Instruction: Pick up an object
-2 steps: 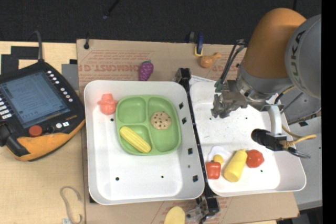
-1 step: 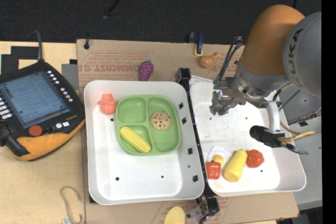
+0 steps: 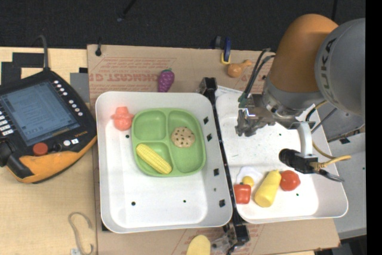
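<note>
At the near edge of the worktop [image 3: 36, 212], just outside the bins, lies a rounded yellow toy [image 3: 199, 244], with a metal hook [image 3: 80, 229] well to its left. Along the near side of the right bin [image 3: 334, 206] sit a red piece [image 3: 242, 193] touching a small yellow piece [image 3: 248, 180], a tilted yellow bottle [image 3: 267, 187] just beside them, and a red tomato [image 3: 290, 180] against the bottle's far end. The left bin [image 3: 155, 206] holds a green divided plate [image 3: 152, 125] with a corn cob [image 3: 153, 159] and a cookie [image 3: 182, 137] in separate compartments. A pink toy [image 3: 122, 118] lies in that bin's far left corner. The hand [image 3: 249, 127] hangs over the right bin's far left part, apart from the toys there; I cannot tell whether it is open or closed. Farther back, on cardboard [image 3: 131, 71], rest a purple toy [image 3: 166, 79] and an orange toy [image 3: 237, 68]. A teach pendant [image 3: 42, 116] lies at the left.
</note>
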Available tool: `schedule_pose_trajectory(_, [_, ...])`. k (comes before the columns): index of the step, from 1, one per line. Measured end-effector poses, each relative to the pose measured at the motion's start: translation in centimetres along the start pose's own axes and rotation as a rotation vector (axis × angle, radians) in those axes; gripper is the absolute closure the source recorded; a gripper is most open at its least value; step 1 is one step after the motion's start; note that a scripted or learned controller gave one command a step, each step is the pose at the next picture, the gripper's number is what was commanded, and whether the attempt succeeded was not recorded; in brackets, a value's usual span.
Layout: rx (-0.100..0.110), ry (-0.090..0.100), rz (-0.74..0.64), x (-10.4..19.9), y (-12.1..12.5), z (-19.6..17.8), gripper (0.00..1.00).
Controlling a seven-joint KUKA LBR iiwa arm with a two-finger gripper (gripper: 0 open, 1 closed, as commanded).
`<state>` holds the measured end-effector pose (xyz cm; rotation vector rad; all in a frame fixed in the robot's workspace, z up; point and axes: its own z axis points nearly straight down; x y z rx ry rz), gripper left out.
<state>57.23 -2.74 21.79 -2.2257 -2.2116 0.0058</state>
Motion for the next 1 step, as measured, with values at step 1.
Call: schedule_pose_trajectory(1, [-0.004,0.000,-0.006,-0.51,1.18,-0.63,1.00])
